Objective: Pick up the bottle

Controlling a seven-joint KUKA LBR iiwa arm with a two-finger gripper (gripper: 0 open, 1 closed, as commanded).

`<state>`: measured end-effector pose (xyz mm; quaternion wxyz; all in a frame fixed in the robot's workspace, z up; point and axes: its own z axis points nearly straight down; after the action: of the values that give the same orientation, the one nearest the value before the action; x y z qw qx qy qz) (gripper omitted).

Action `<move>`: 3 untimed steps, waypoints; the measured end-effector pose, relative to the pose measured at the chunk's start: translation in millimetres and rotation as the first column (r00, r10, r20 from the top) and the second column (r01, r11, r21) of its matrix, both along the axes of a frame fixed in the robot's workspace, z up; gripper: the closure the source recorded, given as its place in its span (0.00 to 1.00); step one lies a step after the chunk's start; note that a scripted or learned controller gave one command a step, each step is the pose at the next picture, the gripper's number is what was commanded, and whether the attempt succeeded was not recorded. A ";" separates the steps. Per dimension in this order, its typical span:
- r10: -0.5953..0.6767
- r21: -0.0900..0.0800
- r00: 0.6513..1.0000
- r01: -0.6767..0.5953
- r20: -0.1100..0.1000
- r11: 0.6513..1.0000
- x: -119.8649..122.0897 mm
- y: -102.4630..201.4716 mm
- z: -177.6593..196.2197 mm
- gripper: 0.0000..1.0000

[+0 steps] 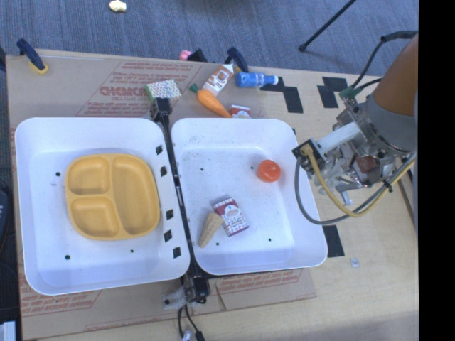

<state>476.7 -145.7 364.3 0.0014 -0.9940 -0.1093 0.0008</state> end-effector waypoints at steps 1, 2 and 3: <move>-0.013 0.002 1.000 0.013 -0.003 1.000 -0.8 -54.2 -26.2 1.00; 0.031 0.003 1.000 -0.031 -0.004 1.000 32.3 -37.8 -144.5 1.00; 0.061 0.003 0.998 -0.061 -0.004 0.998 23.6 -54.2 -242.3 1.00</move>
<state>500.3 -199.9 122.0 0.0031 -0.9902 -0.1396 0.0028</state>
